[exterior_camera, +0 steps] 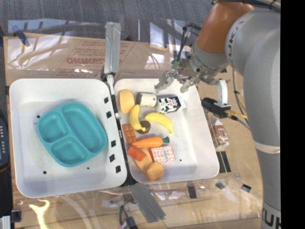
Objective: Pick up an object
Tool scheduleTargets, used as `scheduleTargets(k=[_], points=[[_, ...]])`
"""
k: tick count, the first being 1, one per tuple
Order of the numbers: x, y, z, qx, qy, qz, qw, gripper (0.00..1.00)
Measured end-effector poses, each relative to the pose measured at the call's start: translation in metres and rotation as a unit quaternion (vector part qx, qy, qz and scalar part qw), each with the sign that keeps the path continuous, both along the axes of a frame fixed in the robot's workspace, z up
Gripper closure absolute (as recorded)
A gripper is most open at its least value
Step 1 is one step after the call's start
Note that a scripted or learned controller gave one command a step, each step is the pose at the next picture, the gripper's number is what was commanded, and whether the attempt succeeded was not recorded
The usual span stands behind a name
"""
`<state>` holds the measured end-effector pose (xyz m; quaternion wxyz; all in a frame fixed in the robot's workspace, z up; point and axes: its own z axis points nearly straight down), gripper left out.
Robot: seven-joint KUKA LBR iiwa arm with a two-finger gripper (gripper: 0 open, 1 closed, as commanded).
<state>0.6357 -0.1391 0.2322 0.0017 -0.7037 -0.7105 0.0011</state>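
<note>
Where bin ends, gripper (175, 83) open.

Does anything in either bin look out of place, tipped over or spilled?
Nothing looks spilled or broken. The toy food is all heaped in the right bin, with the milk carton lying on its side. The teal divided plate sits askew in the left bin. The gripper is above the right bin's far edge.
</note>
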Motion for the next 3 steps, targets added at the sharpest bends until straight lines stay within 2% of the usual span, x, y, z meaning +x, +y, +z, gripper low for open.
scheduleTargets(k=[1,2,3], points=[[-0.059,-0.034,-0.13,0.0006,0.006,-0.001,1.0,0.0],[-0.067,-0.03,-0.14,0.0006,0.0,0.048,0.9988,0.0],[-0.067,-0.031,-0.13,0.0003,0.0,0.05,0.9988,1.0]])
